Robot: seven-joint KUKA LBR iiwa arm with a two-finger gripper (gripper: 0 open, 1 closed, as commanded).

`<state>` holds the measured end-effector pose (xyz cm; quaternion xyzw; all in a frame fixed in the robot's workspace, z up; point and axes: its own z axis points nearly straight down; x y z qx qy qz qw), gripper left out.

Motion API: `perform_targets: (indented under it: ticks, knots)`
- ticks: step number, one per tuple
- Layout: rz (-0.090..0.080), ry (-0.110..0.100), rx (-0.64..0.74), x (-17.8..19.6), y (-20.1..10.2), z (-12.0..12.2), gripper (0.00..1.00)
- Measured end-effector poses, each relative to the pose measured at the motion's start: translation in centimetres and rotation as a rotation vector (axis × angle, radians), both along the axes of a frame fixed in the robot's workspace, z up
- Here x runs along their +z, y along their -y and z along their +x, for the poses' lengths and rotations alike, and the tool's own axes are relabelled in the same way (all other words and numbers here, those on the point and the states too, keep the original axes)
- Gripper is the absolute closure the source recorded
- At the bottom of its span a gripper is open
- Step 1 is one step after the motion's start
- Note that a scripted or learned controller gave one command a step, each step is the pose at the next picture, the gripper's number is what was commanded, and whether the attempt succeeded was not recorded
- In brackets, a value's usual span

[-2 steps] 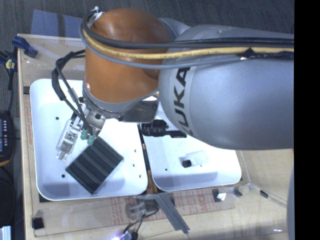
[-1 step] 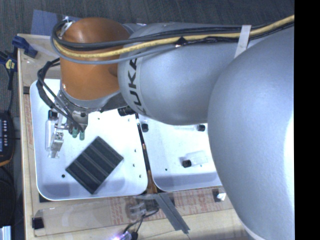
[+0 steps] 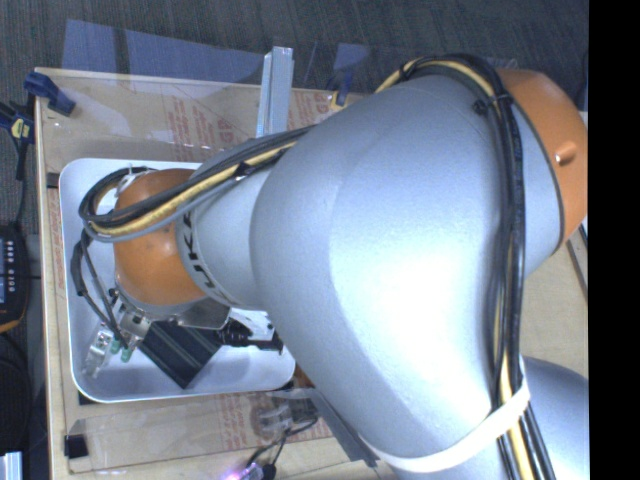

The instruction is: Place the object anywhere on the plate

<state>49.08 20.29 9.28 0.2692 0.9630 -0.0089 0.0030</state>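
My gripper (image 3: 106, 346) hangs low in 1 corner of the white bin (image 3: 243, 374), and I cannot tell its state or where the object lies, so I should lift slowly and check before seeking the plate.

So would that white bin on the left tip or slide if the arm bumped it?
It probably would not tip: the bin is shallow and wide and lies flat on the bench. It might slide a little, since nothing visible clamps it down. Its rounded white walls look like thin plastic, so it is likely light and slightly bendy.
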Motion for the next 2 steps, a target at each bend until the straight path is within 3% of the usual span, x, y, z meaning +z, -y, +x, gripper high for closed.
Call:
perform_targets:
  ticks: [1,2]
  knots:
    - [0.018,0.001,0.121,17.3,5.4,0.0,1.00]
    - [0.016,-0.003,-0.185,9.3,0.8,7.0,1.00]
